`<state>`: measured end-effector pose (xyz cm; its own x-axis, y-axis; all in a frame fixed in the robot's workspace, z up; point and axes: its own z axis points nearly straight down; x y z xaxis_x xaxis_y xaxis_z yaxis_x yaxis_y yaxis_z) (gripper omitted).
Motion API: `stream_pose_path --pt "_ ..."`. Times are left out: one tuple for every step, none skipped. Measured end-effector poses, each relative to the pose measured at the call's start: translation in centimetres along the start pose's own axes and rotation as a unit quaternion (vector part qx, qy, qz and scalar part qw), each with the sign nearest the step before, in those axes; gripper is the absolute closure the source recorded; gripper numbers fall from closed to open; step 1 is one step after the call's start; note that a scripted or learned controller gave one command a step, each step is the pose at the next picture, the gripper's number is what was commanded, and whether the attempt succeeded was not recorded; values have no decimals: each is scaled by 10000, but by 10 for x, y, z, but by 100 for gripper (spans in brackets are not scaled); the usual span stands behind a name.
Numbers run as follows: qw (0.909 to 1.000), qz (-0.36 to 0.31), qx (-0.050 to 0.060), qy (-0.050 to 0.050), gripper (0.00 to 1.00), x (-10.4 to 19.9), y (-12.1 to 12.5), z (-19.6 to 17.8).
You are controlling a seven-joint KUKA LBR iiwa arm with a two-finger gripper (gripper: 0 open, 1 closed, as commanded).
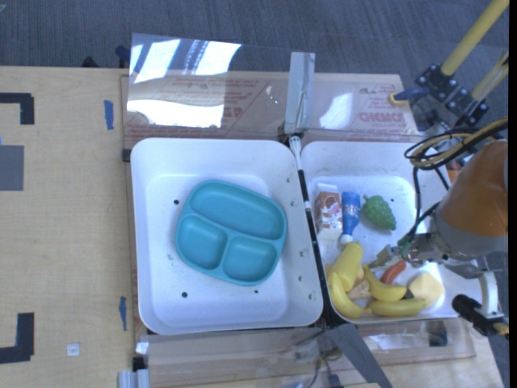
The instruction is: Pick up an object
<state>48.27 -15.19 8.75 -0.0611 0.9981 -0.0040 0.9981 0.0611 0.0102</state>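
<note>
Pincer [397,257]: two-finger gripper on the grey arm [485,208], orange band above the wrist, reaching in from the right and low over the right bin [404,186]. Whether its fingers stand wide or narrow cannot be told, since the tips are lost among the objects; nothing is visibly held between them.

Right bin, contents:
- Banana bunch [363,285], yellow, at the near left corner, curving along the near wall.
- Red-orange item [392,273], small, just beside the pincer tip and touching the bananas; kind not discernible.
- Pale yellow round fruit [426,288], lemon-like, near the bananas' right end, under the wrist.
- Green leafy vegetable toy [378,212], toward the far side of the bin.
- Blue tube [350,215] with a white cap, lying lengthwise left of the green item; label unreadable.
- Small packet [328,212], brown and white, against the bin's left wall; print too small to read.

Left bin [153,297], contents:
- Teal divided plate [230,231], three compartments, lying flat near the centre.

Surroundings:
- Clear panel [266,103] behind both bins, bearing red lettering that is mirrored and illegible.
- Wooden bench [56,217] with black corner marks and blue tape tabs.
- Yellow rods [481,27] and black cables at upper right.
</note>
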Motion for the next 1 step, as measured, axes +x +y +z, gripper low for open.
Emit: stream_pose_path --pt "10000 7 -21 -11 100 -1 1 -10"
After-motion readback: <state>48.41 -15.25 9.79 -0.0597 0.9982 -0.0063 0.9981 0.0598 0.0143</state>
